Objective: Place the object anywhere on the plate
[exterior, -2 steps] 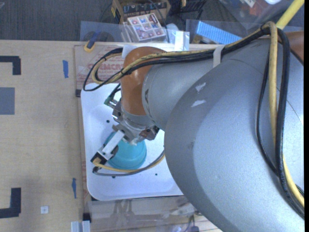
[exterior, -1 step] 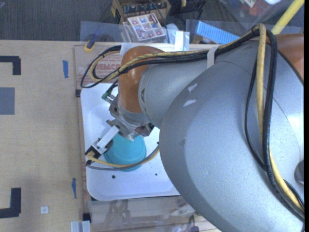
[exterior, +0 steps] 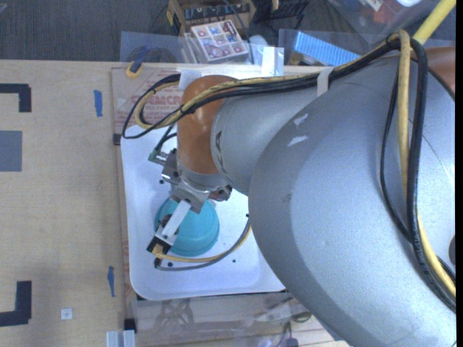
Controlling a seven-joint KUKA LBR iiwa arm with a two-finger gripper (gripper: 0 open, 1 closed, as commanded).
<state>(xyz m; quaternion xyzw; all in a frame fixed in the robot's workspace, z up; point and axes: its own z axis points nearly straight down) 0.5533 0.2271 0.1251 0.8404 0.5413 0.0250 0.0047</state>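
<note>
A teal round dish, which may be the plate, lies in the white bin, in its near half. The arm's orange-banded wrist hangs over the middle of this bin, and the gripper points down right at the dish's far edge. The wrist hides the gripper's tips, along with anything between them. Whether it touches the dish is unclear.
The big grey arm covers the right half of the view, with the second bin beneath it. Bare wooden bench with black and blue tape marks lies left of the bin. Boxes and clutter sit beyond the far edge.
</note>
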